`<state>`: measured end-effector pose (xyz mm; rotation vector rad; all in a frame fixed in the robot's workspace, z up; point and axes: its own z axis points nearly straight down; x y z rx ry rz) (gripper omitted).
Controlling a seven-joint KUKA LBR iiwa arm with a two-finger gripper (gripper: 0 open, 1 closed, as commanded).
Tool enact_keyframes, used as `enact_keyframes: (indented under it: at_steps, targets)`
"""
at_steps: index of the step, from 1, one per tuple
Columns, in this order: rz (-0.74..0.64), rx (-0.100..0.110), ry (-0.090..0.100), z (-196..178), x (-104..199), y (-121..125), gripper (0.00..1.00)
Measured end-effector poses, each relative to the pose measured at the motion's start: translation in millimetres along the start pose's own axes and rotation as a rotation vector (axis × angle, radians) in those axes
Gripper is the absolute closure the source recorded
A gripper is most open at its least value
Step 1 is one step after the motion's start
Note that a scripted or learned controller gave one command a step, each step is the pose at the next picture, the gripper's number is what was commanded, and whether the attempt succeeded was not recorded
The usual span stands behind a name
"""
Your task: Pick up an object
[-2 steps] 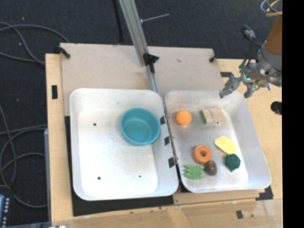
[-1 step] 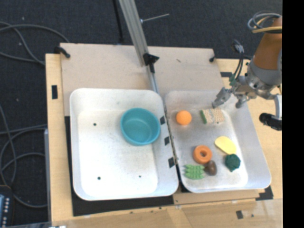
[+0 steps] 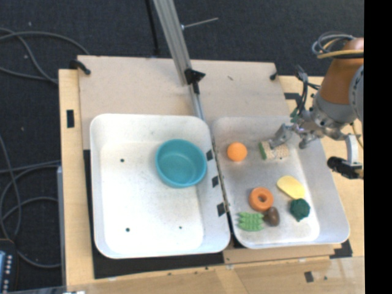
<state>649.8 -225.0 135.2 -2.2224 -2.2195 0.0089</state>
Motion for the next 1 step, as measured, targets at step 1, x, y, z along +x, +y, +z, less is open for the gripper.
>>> enact_keyframes:
  at_steps: [1]
  targets:
    - [0.0, -0.01, -0.001, 29.9, -2.6, 2.3, 0.0]
